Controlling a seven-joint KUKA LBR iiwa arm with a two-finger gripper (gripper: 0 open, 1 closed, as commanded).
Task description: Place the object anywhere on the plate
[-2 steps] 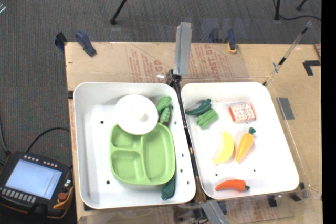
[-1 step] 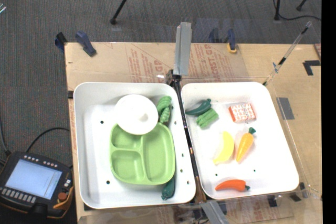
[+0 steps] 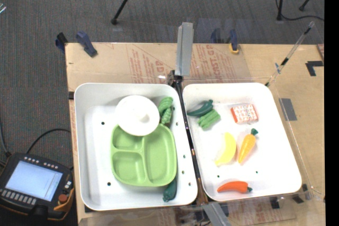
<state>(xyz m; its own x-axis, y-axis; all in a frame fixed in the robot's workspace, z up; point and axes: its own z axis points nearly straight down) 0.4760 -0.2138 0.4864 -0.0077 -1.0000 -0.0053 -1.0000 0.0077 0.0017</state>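
Plate (image 3: pixel 137 115): white, round, in the left bin (image 3: pixel 87 129), overlapping the green tray's (image 3: pixel 153 161) far corner.
Right bin (image 3: pixel 280 137): I see a banana (image 3: pixel 226 148), a red pepper (image 3: pixel 233 187), a small red box (image 3: pixel 244 113).

White plate (image 3: pixel 137 115) top open, green pods (image 3: pixel 167 109) crowding its right rim, green tray (image 3: pixel 144 156) overlapped beneath

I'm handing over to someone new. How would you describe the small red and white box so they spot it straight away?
Look in the right bin, toward its far right corner. The red and white box lies flat there, beyond the yellow banana and the orange pepper. It is the bin's only flat, printed rectangle among rounded toy vegetables.
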